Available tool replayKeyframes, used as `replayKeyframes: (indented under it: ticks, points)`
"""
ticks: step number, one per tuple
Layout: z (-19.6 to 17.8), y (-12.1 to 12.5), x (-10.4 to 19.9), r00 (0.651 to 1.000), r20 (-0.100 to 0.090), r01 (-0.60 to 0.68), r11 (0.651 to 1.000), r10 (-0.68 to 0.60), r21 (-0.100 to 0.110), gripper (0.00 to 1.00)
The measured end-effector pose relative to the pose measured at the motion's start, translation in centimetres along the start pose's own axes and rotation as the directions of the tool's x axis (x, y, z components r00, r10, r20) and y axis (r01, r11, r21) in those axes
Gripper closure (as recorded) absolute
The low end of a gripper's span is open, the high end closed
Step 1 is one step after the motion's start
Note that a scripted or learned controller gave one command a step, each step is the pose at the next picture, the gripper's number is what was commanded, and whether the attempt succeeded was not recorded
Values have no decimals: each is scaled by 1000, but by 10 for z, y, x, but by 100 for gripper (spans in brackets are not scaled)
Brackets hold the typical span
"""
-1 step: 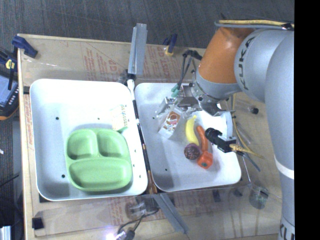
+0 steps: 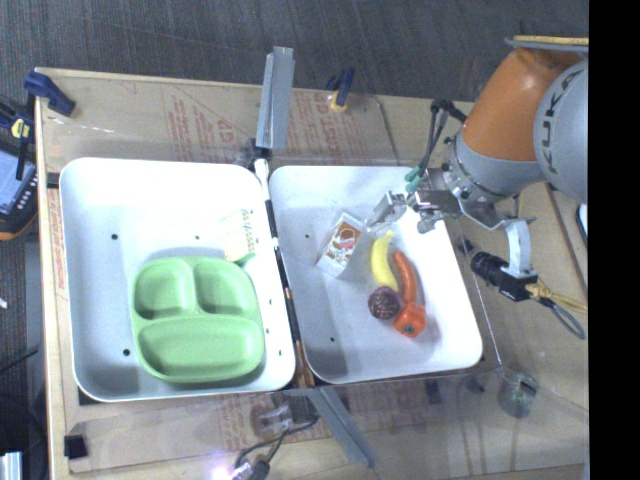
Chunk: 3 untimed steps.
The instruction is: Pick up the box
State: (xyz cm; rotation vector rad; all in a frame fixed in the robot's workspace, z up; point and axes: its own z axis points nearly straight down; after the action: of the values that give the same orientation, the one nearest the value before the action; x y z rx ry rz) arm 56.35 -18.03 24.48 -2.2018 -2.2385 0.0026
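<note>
Right bin contents: the small white carton box with a red and brown printed face [image 2: 340, 244] lies on the floor of the right shallow white plastic bin [image 2: 440, 353], in its upper middle part
Box neighbours: a yellow plastic banana [image 2: 381, 260] lies just to the right of the box, near it; a long orange carrot [image 2: 406, 290] runs down beside the banana, its lower end near the bin's right wall; a dark reddish-brown round fruit [image 2: 383, 304] sits at the banana's lower end, touching or nearly touching the carrot
Box axis: long axis runs on a slant, from upper right to lower left; the upper end points toward the gripper, the lower end toward the seam between the bins; printed face turned up
Gripper: the two-finger metal gripper [image 2: 392, 208] hangs above the bin just up and right of the box, over the top of the banana; nothing lies between its fingers, and how wide they stand apart cannot be made out
Arm: the grey arm with orange band [image 2: 520, 108] comes in from the right over the bench edge
Left bin: the left shallow white plastic bin [image 2: 90, 198] bears a green three-compartment plastic tray [image 2: 198, 320] and a small pale yellow object [image 2: 241, 234] close to the dividing wall, well apart from the box
</note>
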Motion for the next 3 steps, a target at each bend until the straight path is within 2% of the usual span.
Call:
replayKeyframes:
  ticks: [1,2,3]
  points:
    - [-26,-3,-30,954,2,299,954,-299,-2,0]
    - [129,15,-33,901,16,435,900,-434,-16,0]
    - [120,14,-33,899,13,438,899,-437,-13,100]
